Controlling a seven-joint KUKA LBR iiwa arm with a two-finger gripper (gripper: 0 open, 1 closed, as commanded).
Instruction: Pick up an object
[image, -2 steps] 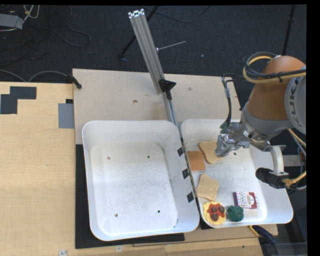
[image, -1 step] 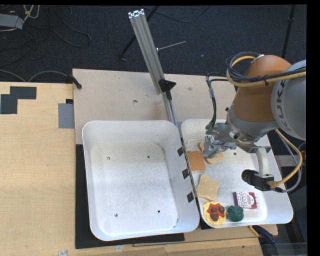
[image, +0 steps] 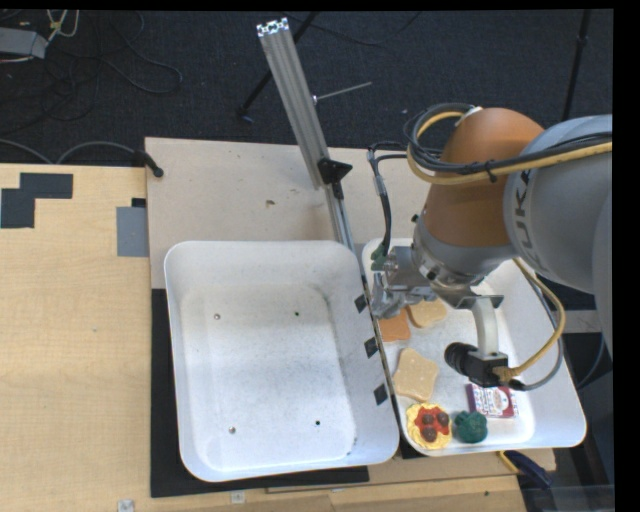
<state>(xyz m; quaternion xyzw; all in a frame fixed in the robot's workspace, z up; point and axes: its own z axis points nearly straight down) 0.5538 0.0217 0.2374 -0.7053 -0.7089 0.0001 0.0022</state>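
Note:
My gripper (image: 388, 296) hangs low over the left side of the right bin (image: 560, 425), close to the wall it shares with the left bin. Just below it lies an orange-brown toast slice (image: 394, 329), with a tan bread piece (image: 428, 314) beside it on the right. Farther toward the front lie a pale yellow slice (image: 417, 376), a round yellow toy with red spots (image: 429, 424), a green broccoli-like toy (image: 470, 427) and a maroon-and-white packet (image: 492, 401). The arm's bulk hides the back of the right bin.
The left bin (image: 190, 300) stands beside the right one. A slanted aluminium bar (image: 300, 110) rises from between the bins at the back. The bins rest on a beige board (image: 220, 190) beside a wooden bench top.

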